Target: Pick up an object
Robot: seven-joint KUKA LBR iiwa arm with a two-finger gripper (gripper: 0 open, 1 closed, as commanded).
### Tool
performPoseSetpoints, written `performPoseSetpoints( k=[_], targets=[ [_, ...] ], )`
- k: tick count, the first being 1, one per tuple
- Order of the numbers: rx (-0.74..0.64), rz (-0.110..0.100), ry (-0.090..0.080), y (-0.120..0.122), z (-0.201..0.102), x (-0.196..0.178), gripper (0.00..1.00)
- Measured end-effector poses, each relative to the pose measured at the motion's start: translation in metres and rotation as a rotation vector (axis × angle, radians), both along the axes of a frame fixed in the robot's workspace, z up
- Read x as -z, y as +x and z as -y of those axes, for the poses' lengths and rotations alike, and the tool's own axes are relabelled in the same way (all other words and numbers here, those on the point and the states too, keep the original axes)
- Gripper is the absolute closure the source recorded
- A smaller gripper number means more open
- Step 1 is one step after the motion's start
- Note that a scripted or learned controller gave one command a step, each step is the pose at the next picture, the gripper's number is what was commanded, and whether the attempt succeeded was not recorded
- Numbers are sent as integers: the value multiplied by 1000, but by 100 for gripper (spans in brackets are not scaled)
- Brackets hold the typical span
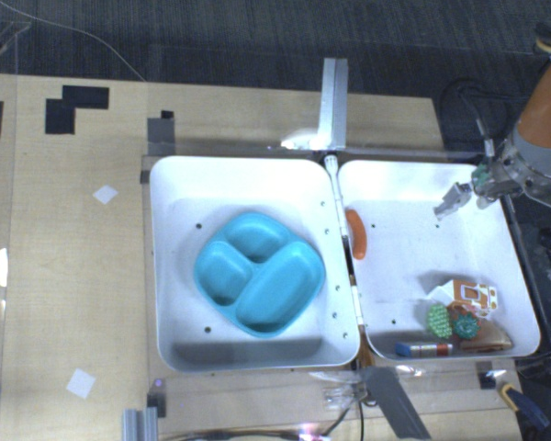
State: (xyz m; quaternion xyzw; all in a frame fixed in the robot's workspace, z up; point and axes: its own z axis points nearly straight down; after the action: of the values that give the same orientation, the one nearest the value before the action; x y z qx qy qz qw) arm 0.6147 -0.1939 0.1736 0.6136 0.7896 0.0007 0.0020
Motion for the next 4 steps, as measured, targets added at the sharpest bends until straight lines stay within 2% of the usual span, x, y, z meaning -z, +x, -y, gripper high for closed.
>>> performPoseSetpoints(
  k=[1, 2, 3, 4],
  targets=[
    [38, -1, 1, -94, 12, 78, 0],
    [24, 3, 0, -105, 12, 6, 0],
    [8, 8, -2, -121, -11, 84, 0],
    [9, 18, -4, -118, -11, 71, 100]
  ],
)
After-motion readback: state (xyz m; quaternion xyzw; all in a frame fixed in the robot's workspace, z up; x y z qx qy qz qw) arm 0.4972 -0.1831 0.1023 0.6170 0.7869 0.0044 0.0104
